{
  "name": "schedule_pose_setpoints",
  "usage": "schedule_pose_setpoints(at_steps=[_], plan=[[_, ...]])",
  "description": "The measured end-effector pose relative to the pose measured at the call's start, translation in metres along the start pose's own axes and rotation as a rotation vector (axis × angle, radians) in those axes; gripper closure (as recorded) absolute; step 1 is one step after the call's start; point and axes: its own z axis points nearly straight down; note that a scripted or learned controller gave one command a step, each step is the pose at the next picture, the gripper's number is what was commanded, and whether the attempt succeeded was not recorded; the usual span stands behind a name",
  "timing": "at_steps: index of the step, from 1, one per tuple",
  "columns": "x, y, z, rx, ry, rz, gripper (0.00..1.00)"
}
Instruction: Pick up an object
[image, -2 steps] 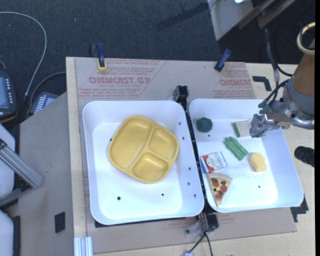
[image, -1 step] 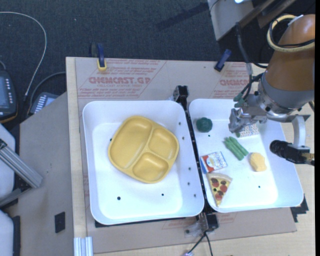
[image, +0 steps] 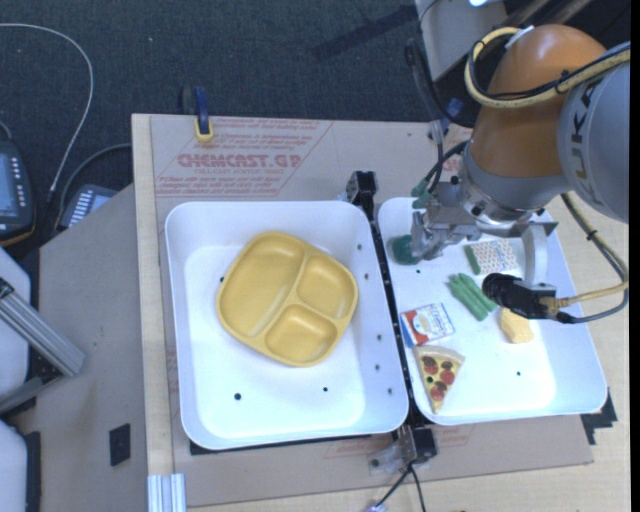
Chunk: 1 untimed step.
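Pizza slice (image: 438, 375) in right bin (image: 560, 395), yellow plate (image: 288, 297) in left bin (image: 200, 390)

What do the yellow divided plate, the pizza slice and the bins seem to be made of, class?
Yellow divided plate: probably moulded plastic, matte, with smooth rounded compartment ridges and even colour.
Pizza slice: likely a plastic toy, with flat, uniform colours; rubber is possible.
Left bin and right bin: seemingly thin white plastic, slightly glossy, with rounded rims.

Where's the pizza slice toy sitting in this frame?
The pizza slice toy lies in the right bin, near its front-left corner, just below the small red-and-white packet and close to the divider between the two bins.
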Motion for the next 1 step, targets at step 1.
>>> schedule_pose_setpoints(at_steps=[1], plan=[[0.0575,0.0024,0.0076,0.001,0.0,0.0,1.0]])
